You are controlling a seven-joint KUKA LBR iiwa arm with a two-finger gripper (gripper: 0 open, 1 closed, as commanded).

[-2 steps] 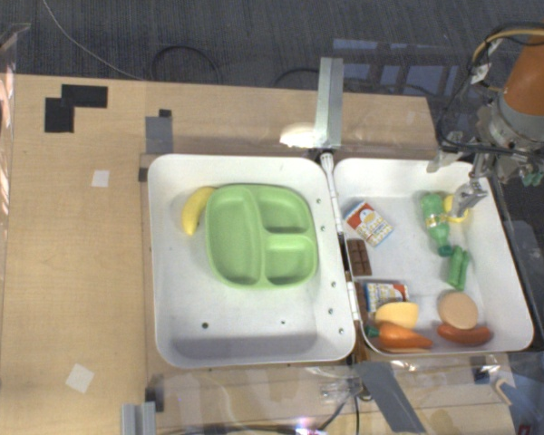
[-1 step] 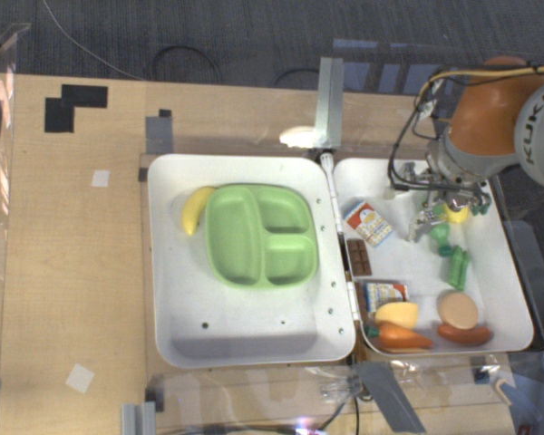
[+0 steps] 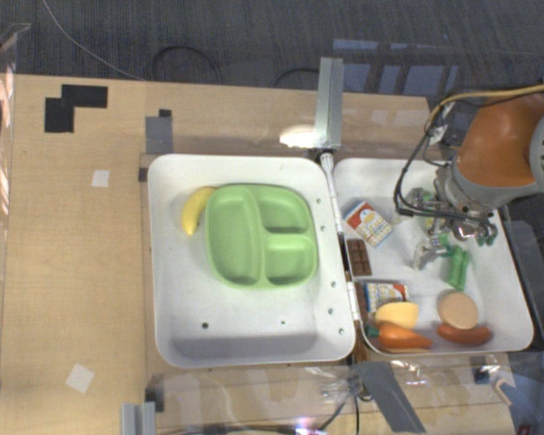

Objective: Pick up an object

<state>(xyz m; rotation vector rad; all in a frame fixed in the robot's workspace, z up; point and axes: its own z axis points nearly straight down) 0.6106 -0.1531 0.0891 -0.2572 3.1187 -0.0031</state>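
the hand (image 3: 432,250) is down in the right bin (image 3: 517,279), reaching for a pick with nothing held; its fingers look slightly apart, though that's hard to tell. a green object (image 3: 457,267) lies just beside it, toward the arm. next it likely needs to shift over it and close. the arm hangs steeply from above.

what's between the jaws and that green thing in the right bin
Nothing visible. The gripper hangs over bare floor of the right bin, just left of the green object, with no item between them. The small box lies off to the left, clear of that path.
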